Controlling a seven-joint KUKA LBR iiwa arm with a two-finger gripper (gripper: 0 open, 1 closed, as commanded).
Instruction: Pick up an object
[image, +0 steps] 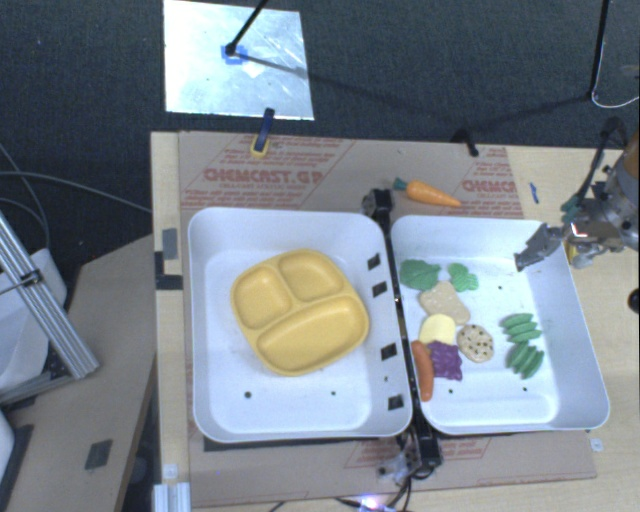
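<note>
In the right bin (575, 330) toy foods lie clustered at its left — a carrot piece (424, 369), purple cabbage (446, 361), cookie (476, 343), pea pods (522, 343), broccoli (420, 273) — while the gripper (532, 250) hovers over the far right corner, holding nothing.

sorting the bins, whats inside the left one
A yellow divided plate lies in the left bin, its three compartments holding nothing. The bin floor beneath the plate is covered.

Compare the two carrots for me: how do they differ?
The carrot on the cardboard lies outside the bins, crosswise, showing a green top; the carrot in the right bin lies lengthwise by the left wall, touching the purple piece, and looks redder. Both are small orange toys.
</note>
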